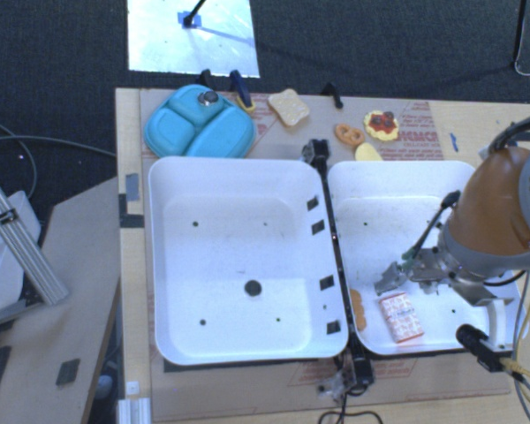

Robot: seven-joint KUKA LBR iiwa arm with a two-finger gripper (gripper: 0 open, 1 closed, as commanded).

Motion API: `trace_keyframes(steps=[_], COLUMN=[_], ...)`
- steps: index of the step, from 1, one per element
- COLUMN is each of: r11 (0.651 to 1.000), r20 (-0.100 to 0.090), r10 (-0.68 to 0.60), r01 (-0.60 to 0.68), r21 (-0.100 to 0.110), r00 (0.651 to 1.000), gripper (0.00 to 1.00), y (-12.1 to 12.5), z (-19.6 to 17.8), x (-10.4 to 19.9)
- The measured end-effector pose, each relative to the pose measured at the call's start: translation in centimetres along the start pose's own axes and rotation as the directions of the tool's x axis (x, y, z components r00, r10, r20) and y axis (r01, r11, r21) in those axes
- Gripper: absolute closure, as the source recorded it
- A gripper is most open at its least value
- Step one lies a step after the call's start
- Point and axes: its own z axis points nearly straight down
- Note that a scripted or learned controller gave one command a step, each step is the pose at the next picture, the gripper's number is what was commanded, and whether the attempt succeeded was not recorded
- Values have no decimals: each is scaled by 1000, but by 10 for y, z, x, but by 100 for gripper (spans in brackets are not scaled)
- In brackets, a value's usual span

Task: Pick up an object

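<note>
Over the right shallow white bin, the grey gripper hovers beside a red-and-white packet near the front rim; whether its fingers are spread, I cannot tell.

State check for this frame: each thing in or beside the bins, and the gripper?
Gripper: low in the right bin, nothing seen between its fingers.
Red-and-white packet: lying flat, right bin.
Dark disc: flat, left bin.
Blue divided tray: behind the bins.
Toast slice: flat on the bench.
</note>
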Motion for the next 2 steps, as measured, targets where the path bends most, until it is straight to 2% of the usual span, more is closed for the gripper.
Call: trace_keyframes(steps=[1, 2], r11=[1000, 1000], r20=[8, 1], r10=[-5, -20], r01=[5, 20], r21=[-21, -16], r00=[1000, 1000], gripper=[0, 0], y=[62, 99], z=[-43, 52], x=[-86, -7])
